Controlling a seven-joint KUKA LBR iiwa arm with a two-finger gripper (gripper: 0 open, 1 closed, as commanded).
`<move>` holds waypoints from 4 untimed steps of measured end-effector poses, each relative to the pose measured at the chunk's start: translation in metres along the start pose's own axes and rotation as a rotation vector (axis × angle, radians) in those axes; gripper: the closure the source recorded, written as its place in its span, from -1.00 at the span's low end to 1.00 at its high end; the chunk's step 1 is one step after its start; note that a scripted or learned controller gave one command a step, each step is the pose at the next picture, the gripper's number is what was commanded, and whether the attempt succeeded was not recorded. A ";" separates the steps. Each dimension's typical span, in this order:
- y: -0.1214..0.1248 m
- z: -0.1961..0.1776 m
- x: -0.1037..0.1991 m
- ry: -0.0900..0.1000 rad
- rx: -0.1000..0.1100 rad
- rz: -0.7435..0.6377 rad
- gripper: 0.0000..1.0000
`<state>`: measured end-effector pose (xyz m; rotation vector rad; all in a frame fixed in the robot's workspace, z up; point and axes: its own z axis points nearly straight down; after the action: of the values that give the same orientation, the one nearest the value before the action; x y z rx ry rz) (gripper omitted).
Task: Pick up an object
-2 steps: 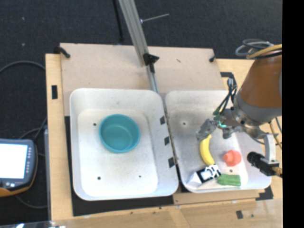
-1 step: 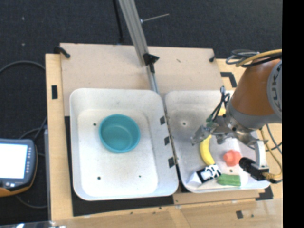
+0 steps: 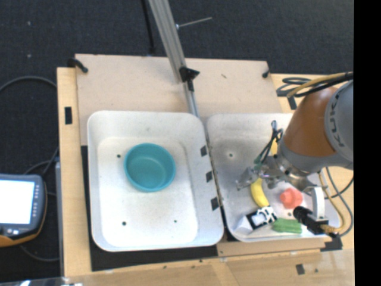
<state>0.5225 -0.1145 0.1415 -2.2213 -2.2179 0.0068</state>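
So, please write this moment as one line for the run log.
arm: over right bin | gripper: above banana, fingers unclear | teal bowl: left bin | pick: not confirmed

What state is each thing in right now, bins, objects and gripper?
teal bowl: upright, alone in the left bin.
banana: lying in the right bin, close below the gripper.
red object: resting in the right bin, free.
green object: lying flat at the right bin's near rim.
black and white object: resting beside the green object.
gripper: low over the right bin, near the banana; grasp cannot be told.
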 end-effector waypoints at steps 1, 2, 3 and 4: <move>0.000 0.043 -0.002 -0.001 -0.004 0.000 -1.00; 0.002 0.030 -0.001 0.002 -0.010 0.005 1.00; 0.002 -0.022 -0.013 0.000 -0.012 0.005 1.00; 0.006 -0.074 -0.024 -0.001 -0.013 0.000 1.00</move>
<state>0.5293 -0.1387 0.2157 -2.2280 -2.2252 -0.0064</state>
